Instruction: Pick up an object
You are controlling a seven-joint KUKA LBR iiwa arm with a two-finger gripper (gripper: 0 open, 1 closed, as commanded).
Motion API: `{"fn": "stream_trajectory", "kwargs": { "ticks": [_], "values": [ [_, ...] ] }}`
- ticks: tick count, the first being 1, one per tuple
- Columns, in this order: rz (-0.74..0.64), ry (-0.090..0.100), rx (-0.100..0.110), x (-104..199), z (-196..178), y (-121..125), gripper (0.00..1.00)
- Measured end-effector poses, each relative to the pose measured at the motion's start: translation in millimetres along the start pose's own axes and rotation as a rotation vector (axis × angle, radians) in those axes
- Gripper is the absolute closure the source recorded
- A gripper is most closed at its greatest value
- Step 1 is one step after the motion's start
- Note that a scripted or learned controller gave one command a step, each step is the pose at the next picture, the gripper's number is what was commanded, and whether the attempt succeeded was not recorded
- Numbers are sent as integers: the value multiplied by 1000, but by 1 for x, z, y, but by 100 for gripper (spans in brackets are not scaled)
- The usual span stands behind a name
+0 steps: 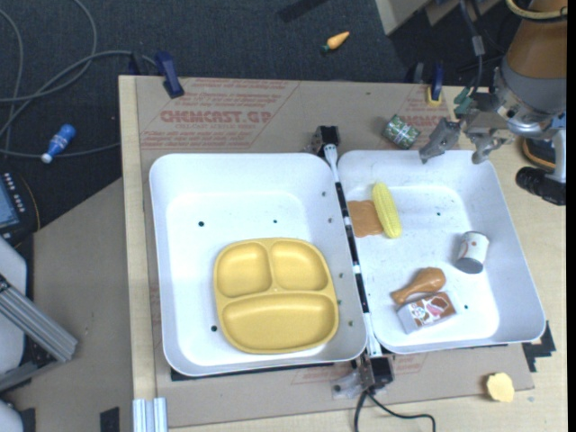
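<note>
Hand [461, 144] hangs open, corn cob [386, 210] lying below-left, well apart.

1. A robotics lab was indicated by a grey-and-orange arm [540, 52] mounted beside the worktop [225, 115].
2. Loose cables [54, 70] were seen on dark carpet [225, 25].
3. Two white bins [171, 205] were clamped onto cardboard.
</note>
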State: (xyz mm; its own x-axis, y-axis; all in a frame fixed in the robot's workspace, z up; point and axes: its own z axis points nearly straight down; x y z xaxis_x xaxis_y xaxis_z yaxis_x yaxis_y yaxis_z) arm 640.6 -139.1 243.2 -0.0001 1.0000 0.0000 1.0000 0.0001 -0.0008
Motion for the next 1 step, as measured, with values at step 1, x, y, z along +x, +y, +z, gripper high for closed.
{"fn": "stream_trajectory", "kwargs": {
  "ticks": [1],
  "values": [
    [-3,4,13,40,126,-18,0]
  ]
}}
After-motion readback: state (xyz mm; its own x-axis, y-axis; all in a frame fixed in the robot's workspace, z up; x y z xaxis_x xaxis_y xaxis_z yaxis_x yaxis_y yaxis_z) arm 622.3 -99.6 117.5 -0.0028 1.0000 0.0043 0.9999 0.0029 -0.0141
